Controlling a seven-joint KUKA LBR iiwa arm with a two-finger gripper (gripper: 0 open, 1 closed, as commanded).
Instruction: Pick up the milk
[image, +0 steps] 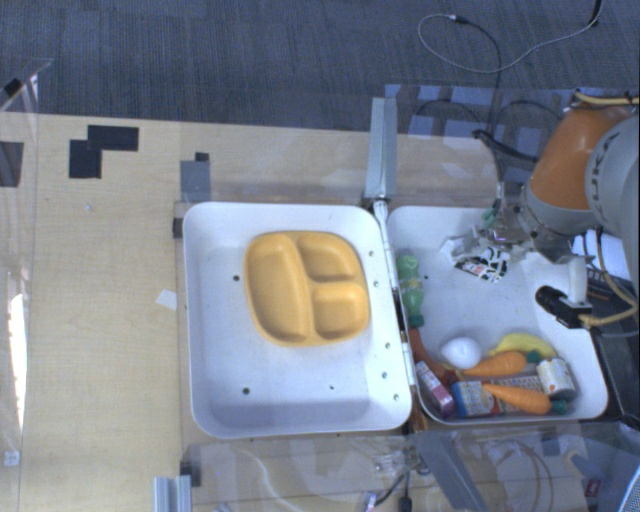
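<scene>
from my end the arm (585, 160) is reaching in over the back right corner of the bench, with the gripper (503, 232) down at the far end of the right bin (590, 405). honestly can't tell how the gripper is set, too blurry there. the milk (482, 260) looks like the small black-and-white carton lying on the bin floor just beside the gripper, maybe touching. the egg (461, 352), carrots (510, 380) and other bits are piled along that bin's near edge. the left bin (215, 400) has the yellow divided plate (305, 286) in it.
</scene>
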